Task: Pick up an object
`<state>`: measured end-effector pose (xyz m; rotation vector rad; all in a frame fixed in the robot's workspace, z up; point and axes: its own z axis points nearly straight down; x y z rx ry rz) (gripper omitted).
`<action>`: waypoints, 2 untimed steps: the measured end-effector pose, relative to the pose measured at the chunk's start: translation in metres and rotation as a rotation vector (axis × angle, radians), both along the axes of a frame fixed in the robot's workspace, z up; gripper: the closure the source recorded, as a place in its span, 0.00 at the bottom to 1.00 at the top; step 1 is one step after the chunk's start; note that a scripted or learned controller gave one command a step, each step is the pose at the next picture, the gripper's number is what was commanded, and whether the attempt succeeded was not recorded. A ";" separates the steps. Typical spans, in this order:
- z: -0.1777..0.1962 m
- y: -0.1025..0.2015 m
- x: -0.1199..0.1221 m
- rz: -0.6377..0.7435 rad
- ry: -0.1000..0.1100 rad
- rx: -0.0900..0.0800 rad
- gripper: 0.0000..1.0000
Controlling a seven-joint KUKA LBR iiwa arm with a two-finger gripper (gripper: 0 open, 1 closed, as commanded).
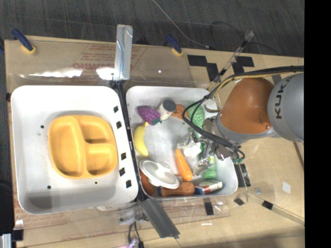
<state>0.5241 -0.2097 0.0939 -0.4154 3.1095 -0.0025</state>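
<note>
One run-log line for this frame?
arm: over right bin | gripper: low among clutter, near carrot | grasp: unclear | left bin: yellow tray

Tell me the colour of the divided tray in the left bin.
Yellow; the tray shows clearly in the camera view.

Grey arm (289,107) reaching in from the right, orange-banded wrist (245,107) bent downward, jaws' state unclear

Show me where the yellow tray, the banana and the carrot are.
yellow tray (83,144): camera view, on its centre divider.
banana (140,140): camera view, on its middle.
carrot (183,165): camera view, on its orange body.
</note>
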 end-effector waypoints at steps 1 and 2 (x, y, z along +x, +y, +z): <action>-0.002 0.065 -0.038 -0.248 0.004 0.003 0.00; -0.002 0.062 -0.006 -0.236 0.003 0.002 0.00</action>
